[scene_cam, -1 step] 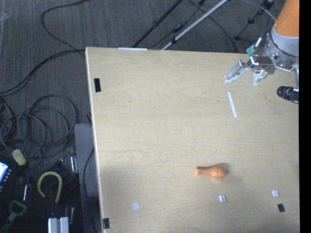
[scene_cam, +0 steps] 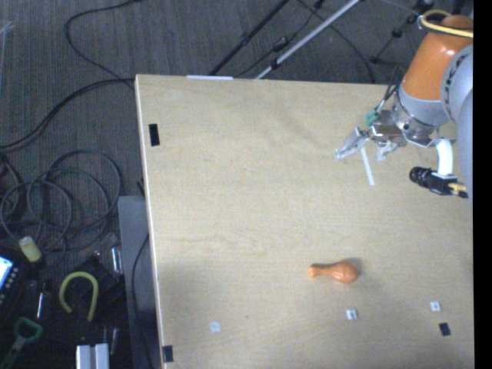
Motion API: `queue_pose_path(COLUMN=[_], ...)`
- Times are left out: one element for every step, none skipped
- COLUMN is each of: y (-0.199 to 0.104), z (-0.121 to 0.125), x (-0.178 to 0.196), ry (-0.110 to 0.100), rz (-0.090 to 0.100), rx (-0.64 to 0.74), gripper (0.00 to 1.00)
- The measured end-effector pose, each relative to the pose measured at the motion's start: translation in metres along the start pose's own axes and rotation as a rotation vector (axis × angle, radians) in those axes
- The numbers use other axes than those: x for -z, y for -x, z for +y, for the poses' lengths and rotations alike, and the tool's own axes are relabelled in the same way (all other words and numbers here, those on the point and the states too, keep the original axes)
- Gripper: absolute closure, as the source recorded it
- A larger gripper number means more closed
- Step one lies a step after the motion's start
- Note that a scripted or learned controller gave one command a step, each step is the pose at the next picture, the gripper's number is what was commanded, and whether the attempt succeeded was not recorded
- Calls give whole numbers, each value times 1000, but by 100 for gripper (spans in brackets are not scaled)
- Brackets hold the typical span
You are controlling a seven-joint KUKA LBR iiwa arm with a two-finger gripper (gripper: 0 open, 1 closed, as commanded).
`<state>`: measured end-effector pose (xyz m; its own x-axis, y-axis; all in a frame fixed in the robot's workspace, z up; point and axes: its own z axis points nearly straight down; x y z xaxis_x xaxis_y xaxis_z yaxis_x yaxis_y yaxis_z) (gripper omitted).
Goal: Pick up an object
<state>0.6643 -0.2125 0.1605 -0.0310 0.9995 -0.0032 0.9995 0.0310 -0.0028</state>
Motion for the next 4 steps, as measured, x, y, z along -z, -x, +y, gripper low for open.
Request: queue_pose_path(y=[-23, -24, -58, -99], z=[6, 7, 7, 7], x=[-77, -66, -7, 7], ry=[3, 6, 5, 3], rz=[2, 1, 3, 4], rx=[392, 393, 360, 256], gripper=[0, 100, 100, 100])
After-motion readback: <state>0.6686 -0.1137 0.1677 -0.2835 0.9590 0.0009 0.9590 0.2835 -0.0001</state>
